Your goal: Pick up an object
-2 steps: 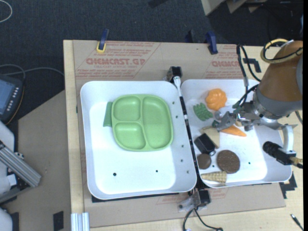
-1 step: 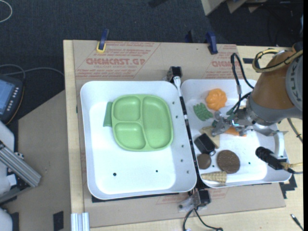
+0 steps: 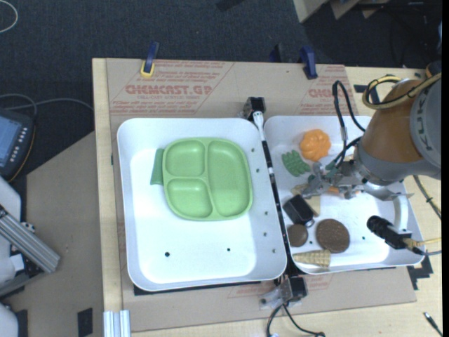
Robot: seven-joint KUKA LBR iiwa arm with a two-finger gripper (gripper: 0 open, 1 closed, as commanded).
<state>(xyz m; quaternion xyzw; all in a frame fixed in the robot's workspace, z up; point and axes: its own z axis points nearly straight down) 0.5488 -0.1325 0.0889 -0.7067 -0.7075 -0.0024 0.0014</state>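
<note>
white bins (image 3: pixel 133 188): 2 | green tray (image 3: pixel 207 177): 1 | brown discs (image 3: pixel 332 234): 2

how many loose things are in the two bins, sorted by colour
green: 2, the divided plate in the left bin and a small leafy piece in the right bin
orange: 1
brown: 2, a round disc and a smaller piece
black: 2
tan: 1, a cone-like piece
total: 8

green tray (image 3: pixel 208 177): smooth plastic | bins (image 3: pixel 140 209): glossy white plastic | bench (image 3: pixel 210 79): matt cardboard
</note>
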